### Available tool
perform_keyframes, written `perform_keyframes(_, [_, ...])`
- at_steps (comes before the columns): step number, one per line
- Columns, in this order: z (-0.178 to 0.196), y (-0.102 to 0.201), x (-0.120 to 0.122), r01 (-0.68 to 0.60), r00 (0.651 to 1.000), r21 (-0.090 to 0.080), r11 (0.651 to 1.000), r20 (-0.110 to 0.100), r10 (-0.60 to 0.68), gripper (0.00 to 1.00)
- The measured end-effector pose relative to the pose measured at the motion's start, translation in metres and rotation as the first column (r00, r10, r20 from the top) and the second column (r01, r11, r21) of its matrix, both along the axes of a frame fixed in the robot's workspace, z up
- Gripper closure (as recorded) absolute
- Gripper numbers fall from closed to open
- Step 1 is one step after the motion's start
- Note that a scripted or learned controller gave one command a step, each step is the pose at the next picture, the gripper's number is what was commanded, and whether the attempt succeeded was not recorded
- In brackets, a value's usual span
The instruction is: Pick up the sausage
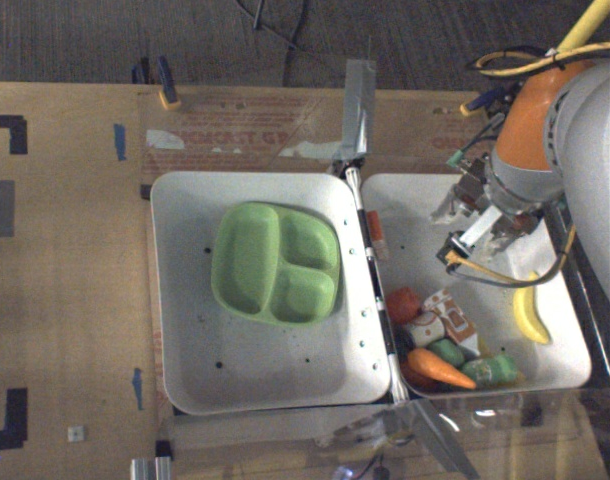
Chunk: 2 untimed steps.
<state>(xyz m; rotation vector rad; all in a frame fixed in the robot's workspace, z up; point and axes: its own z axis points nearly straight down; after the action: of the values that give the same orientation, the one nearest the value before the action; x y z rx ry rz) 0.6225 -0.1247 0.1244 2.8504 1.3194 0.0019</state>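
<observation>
The sausage (pixel 376 236) is a small reddish-brown stick lying against the left wall of the right bin (pixel 421 200), near the divider. My gripper (pixel 472 200) hangs over the upper right part of that bin, to the right of the sausage and well apart from it. The wrist and its fittings hide what is directly beneath it.
A green divided plate (pixel 277 263) sits in the left bin (pixel 185 298). At the front of the right bin lie a red toy (pixel 403 305), a white and brown piece (pixel 447 317), a carrot (pixel 437 368), green pieces (pixel 493 370) and a banana (pixel 530 316).
</observation>
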Motion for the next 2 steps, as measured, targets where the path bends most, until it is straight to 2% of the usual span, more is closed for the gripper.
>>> perform_keyframes(1, [-0.038,-0.063,0.036,0.081,0.997,-0.001,0.997,-0.007,-0.081,0.0])
perform_keyframes(2, [-0.037,-0.054,-0.02,0.222,0.975,0.0,0.975,0.0,-0.222,0.0])
